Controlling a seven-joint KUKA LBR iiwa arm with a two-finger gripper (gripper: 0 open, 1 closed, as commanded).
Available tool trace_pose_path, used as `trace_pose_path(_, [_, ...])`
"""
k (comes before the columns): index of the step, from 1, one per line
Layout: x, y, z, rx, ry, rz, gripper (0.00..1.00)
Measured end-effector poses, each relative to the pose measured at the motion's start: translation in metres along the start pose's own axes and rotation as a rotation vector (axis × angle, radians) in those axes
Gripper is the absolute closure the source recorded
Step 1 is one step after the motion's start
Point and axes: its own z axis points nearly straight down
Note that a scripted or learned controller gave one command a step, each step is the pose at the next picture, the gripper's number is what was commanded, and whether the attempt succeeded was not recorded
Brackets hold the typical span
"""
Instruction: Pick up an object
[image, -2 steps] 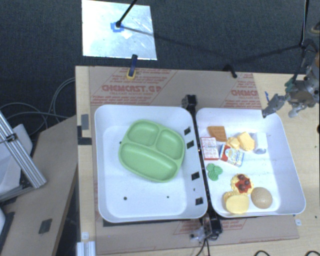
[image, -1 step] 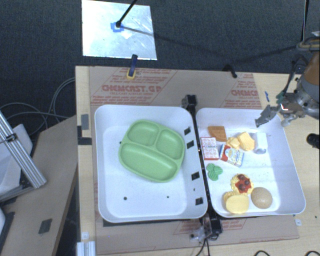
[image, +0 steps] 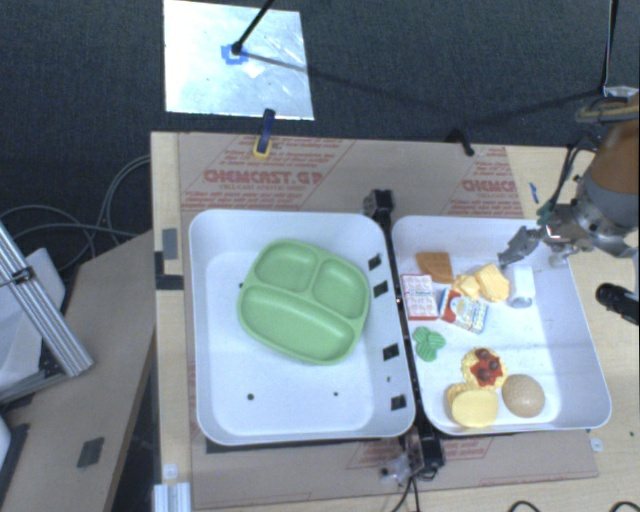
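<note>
Slanted overhead view of bench with two white bins. Grey arm (image: 612, 195) entering from the right, gripper (image: 520, 246) lowered over the far part of the right bin (image: 575, 330). Opening of the gripper, and anything it may have hold of: cannot tell at this size and blur.

Candidate objects, placed relative to the gripper:
- Yellow chunks (image: 487, 283): nearest item, just below and left of the tip; touching or apart not discernible.
- Orange-brown slice (image: 435, 265): further left, near the bin's far-left corner.
- Red-and-white packet (image: 418, 297): left and nearer the camera, beside the divide between the bins.
- Second packet (image: 467, 312): just below the yellow chunks, touching them or nearly so.
- Green leaf piece (image: 429, 343): well apart, towards the near left.
- Red-topped yellow piece (image: 483, 368), yellow disc (image: 474, 407) and tan round piece (image: 522, 395): clustered together at the near edge of the bin, well apart from the gripper.

Left bin (image: 225, 400): green divided tray (image: 303, 300) lying flat near its middle, far to the left of the gripper.
</note>
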Motion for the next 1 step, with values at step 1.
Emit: trace_pose_path(1, [0.0012, 0.0031, 0.0624, 0.002, 0.001, -0.001, 0.0])
